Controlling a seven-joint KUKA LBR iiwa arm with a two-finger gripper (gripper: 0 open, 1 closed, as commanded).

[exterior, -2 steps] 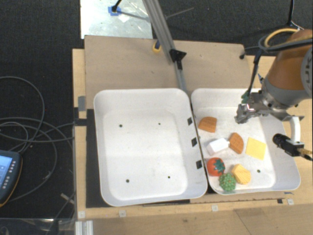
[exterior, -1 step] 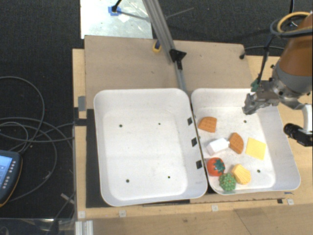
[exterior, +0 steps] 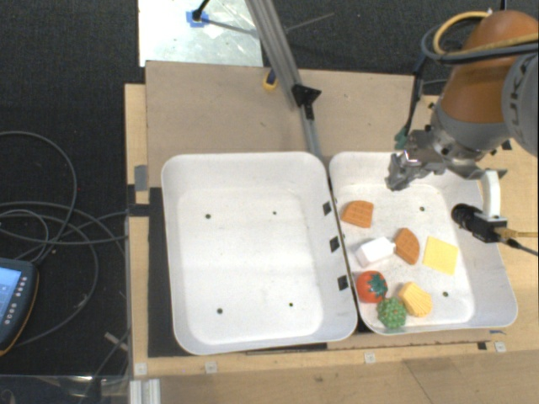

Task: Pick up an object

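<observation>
The right bin (exterior: 472, 310) holds several small items: an orange wedge (exterior: 359, 214), a white block (exterior: 376, 250), a brown oval piece (exterior: 408, 246), a yellow square (exterior: 441, 255), a red tomato-like piece (exterior: 370, 286), a green bumpy piece (exterior: 392, 313) and a yellow-orange piece (exterior: 416, 299). My gripper (exterior: 400, 178) hangs over the back part of the right bin, above and to the right of the orange wedge. Nothing shows between it and the bin floor.
The left bin (exterior: 244, 251) lies beside the right one, joined by black clips along the middle. A grey pole (exterior: 282, 57) slants across the back of the bench. Cables and a pendant lie on the floor at the left.
</observation>
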